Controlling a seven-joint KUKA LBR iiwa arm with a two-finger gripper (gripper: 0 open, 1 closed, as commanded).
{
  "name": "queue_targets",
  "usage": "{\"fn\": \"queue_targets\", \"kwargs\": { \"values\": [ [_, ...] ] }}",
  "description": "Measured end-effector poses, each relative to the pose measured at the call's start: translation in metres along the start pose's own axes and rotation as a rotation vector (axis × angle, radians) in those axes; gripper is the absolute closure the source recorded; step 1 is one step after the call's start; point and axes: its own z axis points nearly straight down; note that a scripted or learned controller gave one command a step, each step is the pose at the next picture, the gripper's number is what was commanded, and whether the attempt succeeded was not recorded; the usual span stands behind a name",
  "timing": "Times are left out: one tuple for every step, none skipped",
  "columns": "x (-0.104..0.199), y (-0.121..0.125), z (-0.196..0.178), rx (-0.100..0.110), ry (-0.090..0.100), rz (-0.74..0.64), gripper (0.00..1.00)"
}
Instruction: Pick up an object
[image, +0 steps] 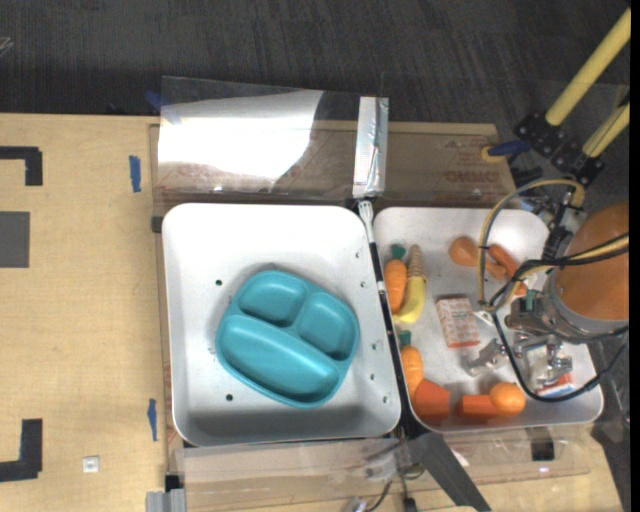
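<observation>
The claw (535, 365) hangs low in the right bin (590, 410), above toy food; whether it is spread, I cannot tell. A small carton (457, 320) lies just beside it. Best to settle squarely over one loose piece.

Left bin (190, 300): teal divided plate (288, 335) sits centre, slightly toward the front edge. Clear plastic sheet (240, 140) lies along the bench's far edge behind that bin. Blue tape marks (135, 172) on the bench's left part.
</observation>
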Motion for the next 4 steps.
{"fn": "queue_targets", "kwargs": {
  "values": [
    [-0.084, -0.120, 0.003, -0.006, -0.003, 0.078, 0.00],
    [-0.012, -0.080, -0.005, -0.010, 0.002, -0.099, 0.00],
    [0.003, -0.091, 0.003, -0.012, -0.011, -0.419, 0.00],
    [0.020, -0.045, -0.015, -0.011, -0.011, -0.555, 0.00]
  ]
}}
